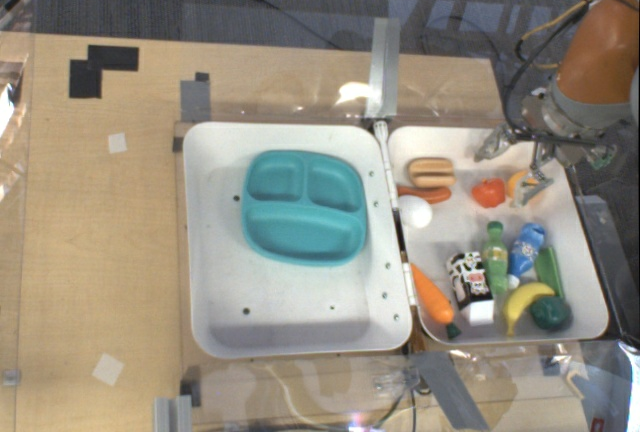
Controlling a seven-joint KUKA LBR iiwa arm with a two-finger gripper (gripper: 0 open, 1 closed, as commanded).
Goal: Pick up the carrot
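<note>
I have the carrot [432, 294] lying against the near-left wall of the right bin [590, 318], its fat orange end pointing up toward the middle of the bin and its green tip down near the front wall; so its long axis runs on a slant, roughly top-left to bottom-right in the camera view. The gripper [518, 163] hangs over the far-right part of that same bin, beside a small orange-yellow piece of toy fruit [520, 184] and a red one [489, 193]; the two fingers look spread apart with nothing between them, so I read it as open and empty, though the far finger is partly blurred. From the gripper the carrot lies toward the near-left corner, well apart, with the hot dog [430, 174], the white egg [414, 213], the green bottle [495, 255] and the cow-patterned carton [466, 278] scattered between or beside the path; my judgement is that the coming move must cross the bin diagonally and turn the wrist so the fingers close across the carrot's slant, minding the bin wall just beside it. The teal divided plate [303, 208] sits in the left bin [215, 320], away from all this. The bottle labels and the carton's print are too small for me to read.
</note>
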